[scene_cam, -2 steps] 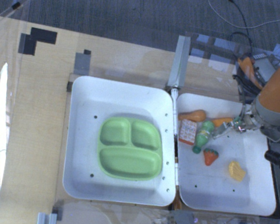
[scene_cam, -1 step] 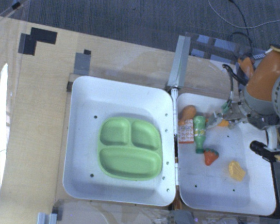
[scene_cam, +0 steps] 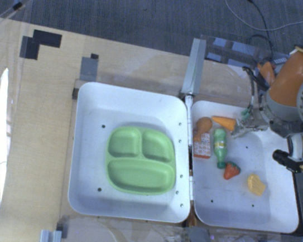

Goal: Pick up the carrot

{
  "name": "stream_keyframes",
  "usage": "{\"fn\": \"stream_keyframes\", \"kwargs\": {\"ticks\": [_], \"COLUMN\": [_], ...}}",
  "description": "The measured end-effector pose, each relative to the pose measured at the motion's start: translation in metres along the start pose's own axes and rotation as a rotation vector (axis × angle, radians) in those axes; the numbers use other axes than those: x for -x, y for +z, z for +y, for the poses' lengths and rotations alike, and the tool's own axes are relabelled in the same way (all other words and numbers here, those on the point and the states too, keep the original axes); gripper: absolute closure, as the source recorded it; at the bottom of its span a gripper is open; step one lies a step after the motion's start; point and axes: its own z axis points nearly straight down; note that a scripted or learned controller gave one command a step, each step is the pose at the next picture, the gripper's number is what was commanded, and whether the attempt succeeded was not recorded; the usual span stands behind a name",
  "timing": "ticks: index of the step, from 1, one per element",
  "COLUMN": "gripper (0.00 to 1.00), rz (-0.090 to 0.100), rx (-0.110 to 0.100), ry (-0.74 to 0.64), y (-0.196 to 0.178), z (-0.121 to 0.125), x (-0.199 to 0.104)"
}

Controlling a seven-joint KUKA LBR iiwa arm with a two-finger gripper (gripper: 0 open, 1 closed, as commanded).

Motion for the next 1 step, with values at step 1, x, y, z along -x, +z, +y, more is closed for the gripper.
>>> {"fn": "stream_keyframes", "kwargs": {"ticks": [1], "gripper": [1.0], "rz": [-0.001], "rx": [0.031], "ry": [-0.004], "y": [-0.0763], "z": [0.013], "x": [-0.0396]}}
